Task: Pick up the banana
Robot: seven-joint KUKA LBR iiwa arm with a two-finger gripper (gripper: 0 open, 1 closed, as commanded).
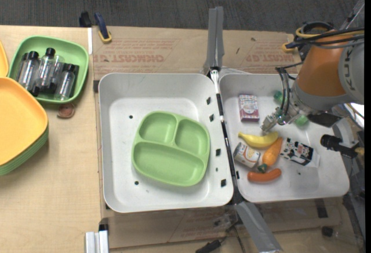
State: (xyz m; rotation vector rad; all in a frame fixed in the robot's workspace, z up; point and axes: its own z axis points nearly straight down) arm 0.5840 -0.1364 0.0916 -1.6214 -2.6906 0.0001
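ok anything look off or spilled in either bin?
Nothing spilled or damaged. The banana lies in the right bin, bunched against a carrot and a small can. The green divided tray sits slightly rotated in the left bin.

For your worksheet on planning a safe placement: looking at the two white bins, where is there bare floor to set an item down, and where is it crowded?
Left bin: bare white floor rings the green divided tray, widest along its left and top sides. Right bin: bare floor at the bottom right, below the black-and-white card. Crowded: the banana, carrot, can and gripper cluster near its left side.
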